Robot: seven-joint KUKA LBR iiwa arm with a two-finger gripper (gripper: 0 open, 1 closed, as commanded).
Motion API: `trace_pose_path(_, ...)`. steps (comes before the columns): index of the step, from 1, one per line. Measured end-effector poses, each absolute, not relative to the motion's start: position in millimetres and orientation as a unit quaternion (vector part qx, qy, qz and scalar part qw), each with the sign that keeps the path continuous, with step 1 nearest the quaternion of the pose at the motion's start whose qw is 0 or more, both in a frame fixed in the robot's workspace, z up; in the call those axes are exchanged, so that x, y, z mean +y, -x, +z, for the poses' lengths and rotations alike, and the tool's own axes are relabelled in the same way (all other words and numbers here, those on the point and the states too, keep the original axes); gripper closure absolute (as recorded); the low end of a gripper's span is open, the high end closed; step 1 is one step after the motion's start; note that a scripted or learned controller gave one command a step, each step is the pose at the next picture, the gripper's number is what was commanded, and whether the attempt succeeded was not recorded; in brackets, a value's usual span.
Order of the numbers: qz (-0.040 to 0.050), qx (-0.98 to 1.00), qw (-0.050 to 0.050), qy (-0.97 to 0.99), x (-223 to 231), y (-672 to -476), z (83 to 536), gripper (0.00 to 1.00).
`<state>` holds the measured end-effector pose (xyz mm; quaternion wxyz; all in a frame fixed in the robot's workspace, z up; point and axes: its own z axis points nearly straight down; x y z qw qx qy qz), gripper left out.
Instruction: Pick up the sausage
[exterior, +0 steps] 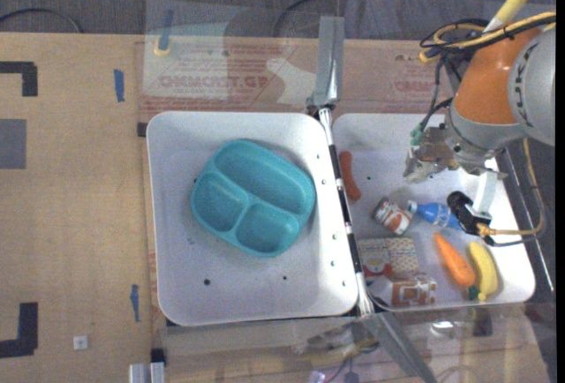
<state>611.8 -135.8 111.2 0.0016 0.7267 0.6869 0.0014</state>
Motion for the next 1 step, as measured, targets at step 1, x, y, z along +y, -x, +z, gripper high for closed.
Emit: trace_pose_path(1,0.0013,0.687,0.002,-0.727,-136.3,-611.6,111.3,0.00)
